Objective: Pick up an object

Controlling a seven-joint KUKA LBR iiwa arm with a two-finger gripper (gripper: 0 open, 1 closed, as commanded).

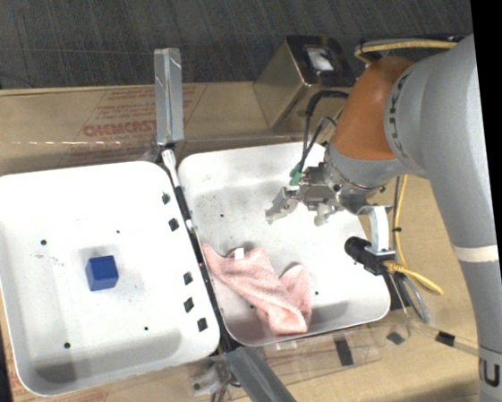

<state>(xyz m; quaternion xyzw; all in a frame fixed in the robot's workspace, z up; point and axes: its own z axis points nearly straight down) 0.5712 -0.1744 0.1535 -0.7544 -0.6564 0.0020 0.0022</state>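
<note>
We see a pink cloth (pixel 265 288) lying crumpled in the near part of the right bin (pixel 229 166), close to its left wall. A small blue cube (pixel 102 272) sits in the left bin (pixel 17 200), well apart. The gripper (pixel 301 203) hangs over the far middle of the right bin with nothing between its fingers; whether they stand apart or together we cannot tell. We judge the cloth light, soft and limp, so it would sag and drape. A raised fold near its middle looks the best hold.
</note>
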